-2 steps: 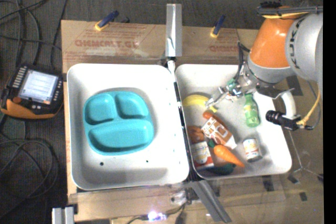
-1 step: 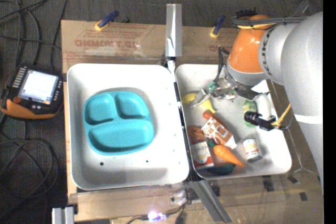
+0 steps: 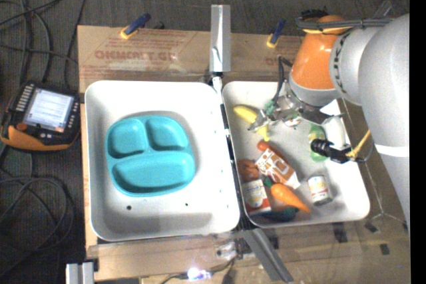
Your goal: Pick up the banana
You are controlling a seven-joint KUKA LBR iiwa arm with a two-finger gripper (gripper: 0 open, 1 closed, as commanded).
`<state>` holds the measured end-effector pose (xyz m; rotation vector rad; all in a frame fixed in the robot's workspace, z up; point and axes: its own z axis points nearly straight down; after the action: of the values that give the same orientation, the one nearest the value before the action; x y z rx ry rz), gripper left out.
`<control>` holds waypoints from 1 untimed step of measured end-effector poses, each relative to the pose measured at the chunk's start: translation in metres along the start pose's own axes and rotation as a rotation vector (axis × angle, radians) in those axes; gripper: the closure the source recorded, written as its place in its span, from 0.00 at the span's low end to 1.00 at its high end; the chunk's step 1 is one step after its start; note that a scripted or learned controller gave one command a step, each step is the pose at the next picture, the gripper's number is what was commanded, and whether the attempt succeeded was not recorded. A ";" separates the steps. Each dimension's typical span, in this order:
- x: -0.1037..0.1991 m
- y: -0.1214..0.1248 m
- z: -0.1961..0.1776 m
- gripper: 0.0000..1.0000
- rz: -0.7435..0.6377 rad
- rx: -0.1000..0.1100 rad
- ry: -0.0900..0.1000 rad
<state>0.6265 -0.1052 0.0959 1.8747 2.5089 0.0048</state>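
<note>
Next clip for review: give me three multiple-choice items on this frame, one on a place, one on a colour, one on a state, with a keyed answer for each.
1. Where is the banana?
A. right bin, far left corner
B. left bin, on the tray
C. on the bench outside both bins

2. What colour is the tray?
A. red
B. turquoise
C. yellow

3. How does the banana stand relative to the hand?
A. lifted high above the bin
B. lying on the bin floor beside the hand
C. set down in the tray

Key: 1 A, it lies in the right bin by the divider. 2 B, the tray is plainly turquoise. 3 B, the banana rests on the floor, with the hand just to its right.
</note>
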 end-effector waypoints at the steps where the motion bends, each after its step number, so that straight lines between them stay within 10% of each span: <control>1: -0.013 0.014 0.007 1.00 -0.265 0.002 0.001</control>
<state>0.6434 -0.1142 0.0889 1.5283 2.7363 0.0008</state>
